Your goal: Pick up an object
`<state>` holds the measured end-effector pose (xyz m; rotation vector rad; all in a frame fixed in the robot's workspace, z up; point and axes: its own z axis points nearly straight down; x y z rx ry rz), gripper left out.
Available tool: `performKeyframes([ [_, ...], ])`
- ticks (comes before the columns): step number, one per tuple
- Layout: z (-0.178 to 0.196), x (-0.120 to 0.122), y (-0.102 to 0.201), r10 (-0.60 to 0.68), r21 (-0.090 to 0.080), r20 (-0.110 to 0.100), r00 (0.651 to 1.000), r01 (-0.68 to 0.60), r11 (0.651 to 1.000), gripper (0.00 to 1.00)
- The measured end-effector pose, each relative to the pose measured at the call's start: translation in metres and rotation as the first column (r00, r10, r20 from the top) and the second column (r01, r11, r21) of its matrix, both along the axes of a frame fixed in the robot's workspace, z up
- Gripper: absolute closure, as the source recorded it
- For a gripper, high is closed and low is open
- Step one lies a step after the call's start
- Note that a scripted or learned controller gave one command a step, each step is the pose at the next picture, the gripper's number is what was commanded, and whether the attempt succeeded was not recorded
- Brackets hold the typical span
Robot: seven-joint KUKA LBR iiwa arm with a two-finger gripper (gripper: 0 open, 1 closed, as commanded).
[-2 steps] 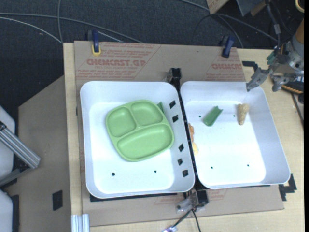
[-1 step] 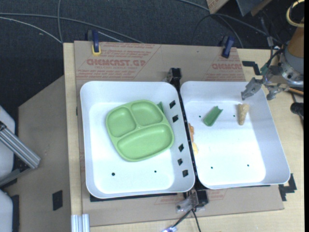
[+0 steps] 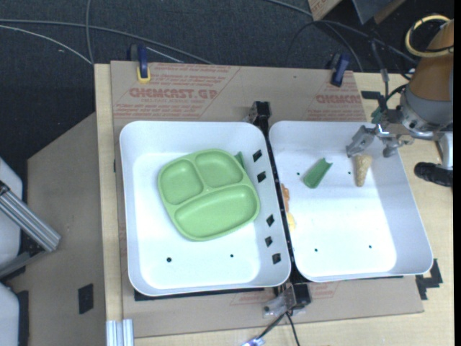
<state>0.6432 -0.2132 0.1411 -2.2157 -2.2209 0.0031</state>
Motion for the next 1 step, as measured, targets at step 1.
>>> performKeyframes([
  [1, -0.0524, -0.0003, 0.0009, 0.0, 0.0, 0.0, 1.0, 0.0, 1.0, 0.0],
])
